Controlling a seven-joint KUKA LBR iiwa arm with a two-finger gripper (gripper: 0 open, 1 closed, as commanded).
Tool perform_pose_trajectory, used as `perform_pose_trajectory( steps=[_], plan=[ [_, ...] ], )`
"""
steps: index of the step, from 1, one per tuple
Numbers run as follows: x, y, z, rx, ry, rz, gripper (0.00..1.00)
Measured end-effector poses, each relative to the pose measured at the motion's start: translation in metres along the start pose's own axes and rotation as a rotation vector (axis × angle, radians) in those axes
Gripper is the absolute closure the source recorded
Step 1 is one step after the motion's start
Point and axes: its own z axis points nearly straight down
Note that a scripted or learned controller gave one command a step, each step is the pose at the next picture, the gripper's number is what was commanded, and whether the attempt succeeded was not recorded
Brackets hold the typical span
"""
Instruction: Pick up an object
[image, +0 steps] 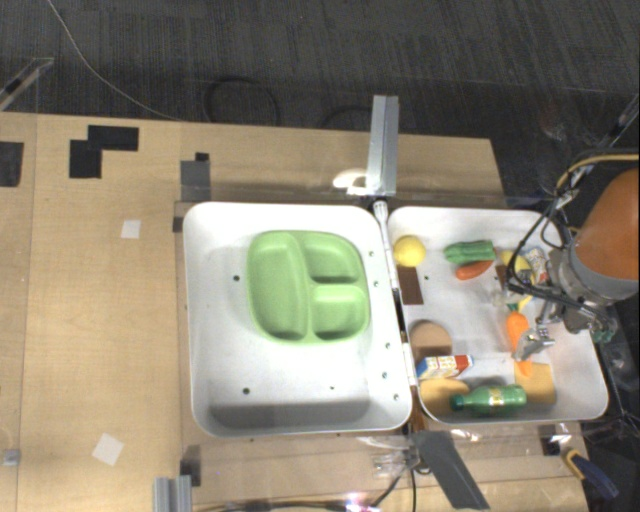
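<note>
The right bin (592, 395) holds several small items: a yellow ball (407, 250), a green vegetable (470, 250) with a red-orange piece (473, 269) just below it, a brown block (409, 286), a brown rounded lump (430, 335), a red-and-white tube (444, 364), a green bottle (489, 400) and a tan block (538, 380). A small orange carrot (514, 328) lies at the bin's right middle. My gripper (535, 335) hangs low over the right side of this bin, right beside the carrot, with cables around the wrist.
The left bin (215, 400) holds a light green divided tray (305, 285). A metal post (383, 145) stands behind the divider between the bins. The grey and orange arm (605, 245) covers the right bin's far right edge.
</note>
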Motion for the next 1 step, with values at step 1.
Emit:
perform_pose_trajectory(
  steps=[1],
  plan=[
    [0.0054,0.0063,0.0143,-0.004,0.017,0.069,0.00]
  ],
)
